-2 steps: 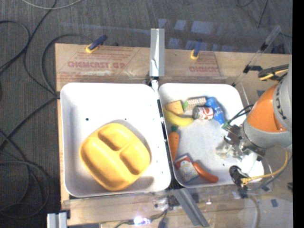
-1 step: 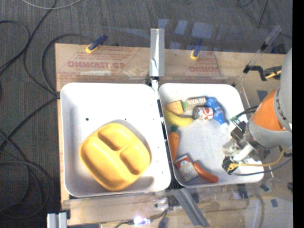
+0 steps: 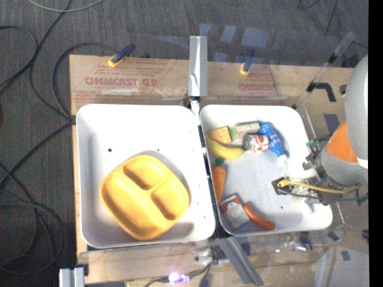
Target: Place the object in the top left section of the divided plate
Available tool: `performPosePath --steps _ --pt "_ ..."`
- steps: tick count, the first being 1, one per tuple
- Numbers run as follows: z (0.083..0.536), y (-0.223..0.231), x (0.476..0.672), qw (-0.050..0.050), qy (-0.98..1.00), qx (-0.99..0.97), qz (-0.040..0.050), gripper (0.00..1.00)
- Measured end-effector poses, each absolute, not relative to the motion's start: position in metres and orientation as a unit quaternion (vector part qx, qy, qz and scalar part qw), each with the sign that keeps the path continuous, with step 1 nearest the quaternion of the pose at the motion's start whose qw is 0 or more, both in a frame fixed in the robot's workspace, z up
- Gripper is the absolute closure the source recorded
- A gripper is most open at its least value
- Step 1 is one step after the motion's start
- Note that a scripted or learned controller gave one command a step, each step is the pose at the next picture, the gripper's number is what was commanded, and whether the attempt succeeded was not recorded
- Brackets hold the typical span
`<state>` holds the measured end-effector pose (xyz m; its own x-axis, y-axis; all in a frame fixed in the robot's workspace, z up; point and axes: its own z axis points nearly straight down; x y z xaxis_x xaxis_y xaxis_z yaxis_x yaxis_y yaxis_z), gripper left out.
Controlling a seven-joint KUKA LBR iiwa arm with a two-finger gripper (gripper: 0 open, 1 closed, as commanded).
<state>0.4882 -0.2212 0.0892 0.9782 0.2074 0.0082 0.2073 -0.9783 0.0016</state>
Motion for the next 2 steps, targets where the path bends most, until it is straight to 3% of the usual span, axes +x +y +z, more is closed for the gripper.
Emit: performPosePath --steps 1,2 --pt "0.0890 -0.1760 0.4864 0.004 0.101 0.995 0.0037 1.00" --pt "0.0870 -0.1757 0.4849 0.003 0.101 0.995 0.0015 0.00"
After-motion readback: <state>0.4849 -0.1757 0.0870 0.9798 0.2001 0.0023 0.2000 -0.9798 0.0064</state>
